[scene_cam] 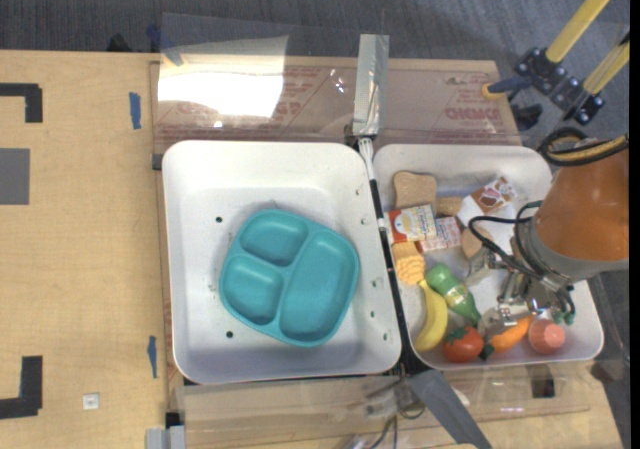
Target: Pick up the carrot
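The carrot (506, 335) is a small orange piece lying near the front edge of the right bin (586, 345), between a red tomato (462, 345) and a pink round fruit (547, 336). My gripper (514, 309) hangs low in that bin, directly above the carrot and touching or almost touching its top. The orange band of the arm (590, 212) sits over the bin's right side and hides part of it. The carrot's far end is covered by the gripper.
Packed around the carrot are a banana (432, 320), a green vegetable (452, 292), a sliced orange block (408, 262), a small carton (420, 227), a bread slice (414, 187) and a packet (493, 195). A teal divided plate (290, 277) lies in the left bin (200, 187).
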Action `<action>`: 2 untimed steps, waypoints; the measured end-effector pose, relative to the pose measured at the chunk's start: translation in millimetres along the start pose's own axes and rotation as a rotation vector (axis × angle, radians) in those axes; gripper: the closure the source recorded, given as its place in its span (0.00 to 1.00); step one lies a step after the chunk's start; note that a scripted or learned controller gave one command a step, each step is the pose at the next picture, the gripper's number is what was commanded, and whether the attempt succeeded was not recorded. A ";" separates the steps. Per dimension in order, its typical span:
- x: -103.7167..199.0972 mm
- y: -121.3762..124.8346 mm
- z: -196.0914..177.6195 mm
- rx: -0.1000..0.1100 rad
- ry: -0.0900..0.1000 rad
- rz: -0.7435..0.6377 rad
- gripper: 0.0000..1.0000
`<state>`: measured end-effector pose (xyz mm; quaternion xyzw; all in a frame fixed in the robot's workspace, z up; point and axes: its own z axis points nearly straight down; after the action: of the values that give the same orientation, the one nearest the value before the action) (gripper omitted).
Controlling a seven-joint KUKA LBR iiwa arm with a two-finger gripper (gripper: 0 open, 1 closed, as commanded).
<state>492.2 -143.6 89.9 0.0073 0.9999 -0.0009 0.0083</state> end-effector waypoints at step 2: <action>-55.7 38.3 0.5 -0.001 0.002 0.113 0.00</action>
<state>548.4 -106.2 90.2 0.0635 0.9980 -0.0001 0.0075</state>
